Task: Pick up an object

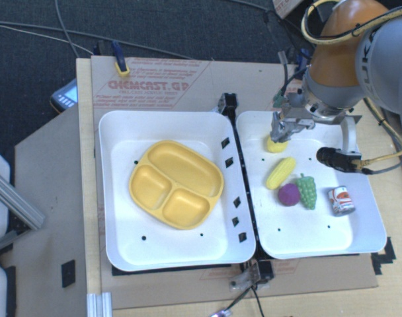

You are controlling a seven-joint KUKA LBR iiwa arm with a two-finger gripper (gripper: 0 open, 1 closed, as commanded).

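In the right bin [360,240] lie a small yellow piece [276,146], a yellow corn cob [280,172], a purple plum [289,194], a bunch of green grapes [307,191] and a small red and white can [342,201]. My gripper [280,133] points down at the bin's far left corner, right over the small yellow piece and touching or almost touching its top. The gripper hides part of that piece. The corn cob lies just in front of it.
The left bin [121,236] holds a yellow divided plate [176,183]. A black divider with clips [235,177] runs between the bins. A black fitting with a yellow cable [340,158] hangs over the right bin's right side. Cardboard [155,81] lies behind the bins.
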